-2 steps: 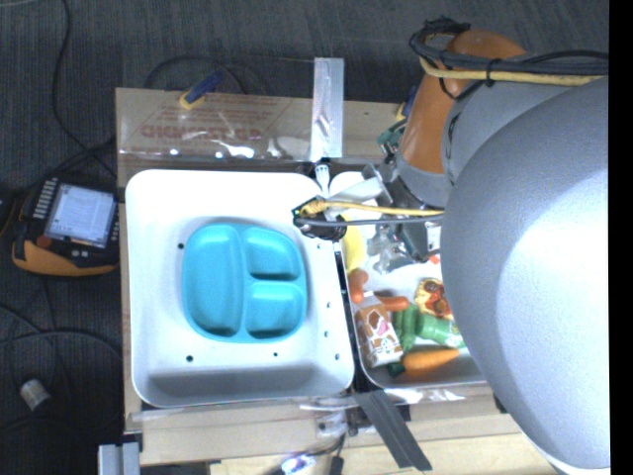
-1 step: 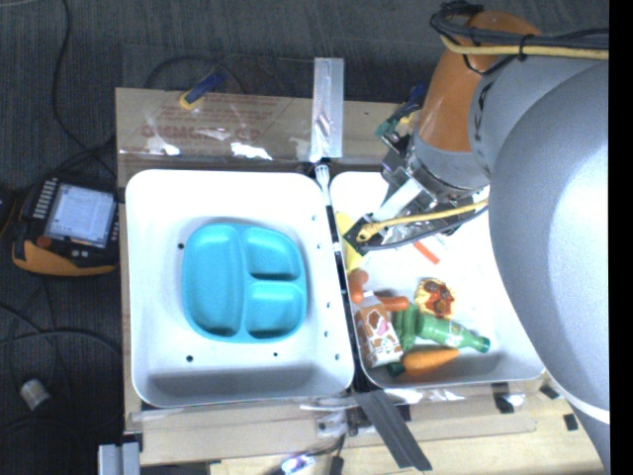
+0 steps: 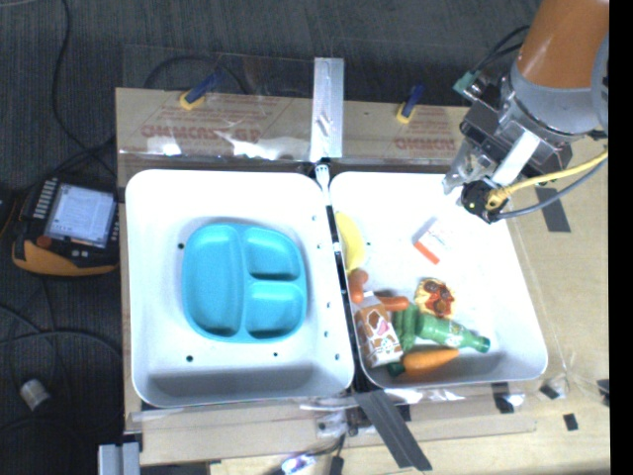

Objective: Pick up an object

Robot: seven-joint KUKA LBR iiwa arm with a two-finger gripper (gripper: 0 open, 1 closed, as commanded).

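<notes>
The right bin point(image 3: 519, 300) holds a heap of toy food along its left and front sides. A yellow banana point(image 3: 349, 240) lies against the left wall. In front of it are a brown carton point(image 3: 377, 332), a green bottle point(image 3: 450, 334), an orange carrot point(image 3: 430, 361) and a brown-and-yellow piece point(image 3: 435, 295). A small white and orange item point(image 3: 427, 242) lies alone near the bin's middle. My gripper point(image 3: 459, 180) hangs over the bin's back right corner, above and to the right of that small item, touching none of the objects.
The left bin point(image 3: 148, 265) carries a blue divided plate point(image 3: 242, 280). A metal post point(image 3: 327, 107) stands behind the wall between the bins. A handheld device point(image 3: 69, 221) lies on the floor to the left. The arm's orange band point(image 3: 559, 28) is at the upper right.
</notes>
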